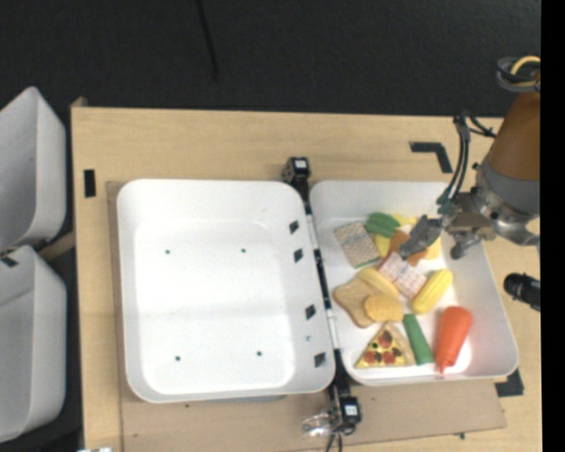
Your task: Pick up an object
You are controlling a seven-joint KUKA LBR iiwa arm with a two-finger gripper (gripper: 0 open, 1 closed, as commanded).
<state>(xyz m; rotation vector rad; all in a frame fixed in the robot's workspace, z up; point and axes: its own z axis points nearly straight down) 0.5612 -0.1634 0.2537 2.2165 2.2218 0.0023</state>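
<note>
- Pale wood makes up the bench (264,144), with black floor beyond its far edge and two white bins side by side on top.
- My landmark is the right bin (494,342); the left bin (217,290) touches it along the middle seam.
- My arm (516,144) comes in over the right bin's far right corner, orange band above the grey wrist.
- My hand (419,241) hangs low over the far middle of the right bin's pile, dark fingers pointing down-left; I cannot tell how far apart they are, or whether anything sits between them.
- Just beside my hand, toward the bin's far wall, lies a green toy vegetable (383,222).
- A checkered waffle (357,244) sits nearer the seam side of the bin.
- A yellow corn cob (433,288) lies near the bin's middle, on the near side of my hand.
- An orange carrot (452,335) rests toward the bin's near right corner.
- A pizza slice (386,348) lies against the near wall, with a green stick (417,338) between it and the carrot.
- Bread pieces (363,299) lie on the seam side of the corn.
</note>
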